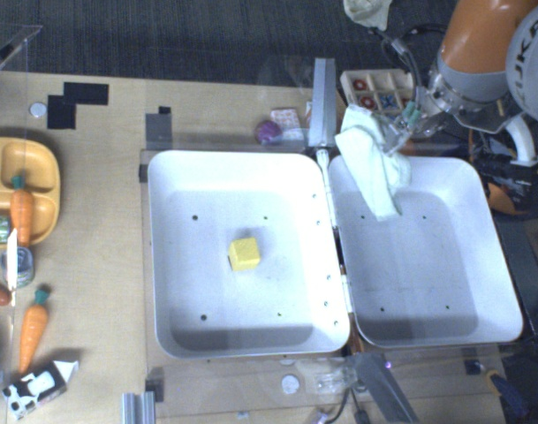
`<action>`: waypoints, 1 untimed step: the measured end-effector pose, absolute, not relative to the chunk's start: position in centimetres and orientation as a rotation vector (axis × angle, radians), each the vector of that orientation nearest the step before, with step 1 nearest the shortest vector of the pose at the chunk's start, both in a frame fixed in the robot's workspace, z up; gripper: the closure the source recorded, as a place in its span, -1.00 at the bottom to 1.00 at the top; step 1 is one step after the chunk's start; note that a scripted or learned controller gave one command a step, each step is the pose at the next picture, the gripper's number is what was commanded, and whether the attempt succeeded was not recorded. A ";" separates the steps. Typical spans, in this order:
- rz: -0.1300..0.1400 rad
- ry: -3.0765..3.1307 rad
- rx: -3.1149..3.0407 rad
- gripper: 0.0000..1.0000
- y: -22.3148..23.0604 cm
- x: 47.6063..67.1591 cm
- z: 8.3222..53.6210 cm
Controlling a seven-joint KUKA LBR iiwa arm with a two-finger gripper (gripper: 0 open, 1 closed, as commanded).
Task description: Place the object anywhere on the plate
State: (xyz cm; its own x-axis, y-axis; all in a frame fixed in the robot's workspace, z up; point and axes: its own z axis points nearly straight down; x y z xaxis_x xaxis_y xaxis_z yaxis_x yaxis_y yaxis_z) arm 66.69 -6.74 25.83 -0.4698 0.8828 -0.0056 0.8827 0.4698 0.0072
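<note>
A small yellow block lies near the middle of the left bin. A white plate stands tilted on edge over the back left corner of the right bin, casting a shadow on the bin floor. My gripper is at the plate's upper right rim, shut on that rim, and the plate hangs down and to the left from it. The arm's orange band is above and to the right.
A metal divider runs between the bins at the back. Behind it sit a purple thing and a small box of items. A yellow tray and toy carrots lie far left on the bench.
</note>
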 end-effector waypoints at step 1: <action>0.008 2.754 1.497 1.00 0.9 67.0 26.1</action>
State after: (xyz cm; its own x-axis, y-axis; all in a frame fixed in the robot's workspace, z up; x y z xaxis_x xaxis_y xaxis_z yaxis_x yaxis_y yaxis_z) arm 66.98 0.92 26.14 -0.5438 0.8392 -0.0042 0.8392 0.5438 0.0080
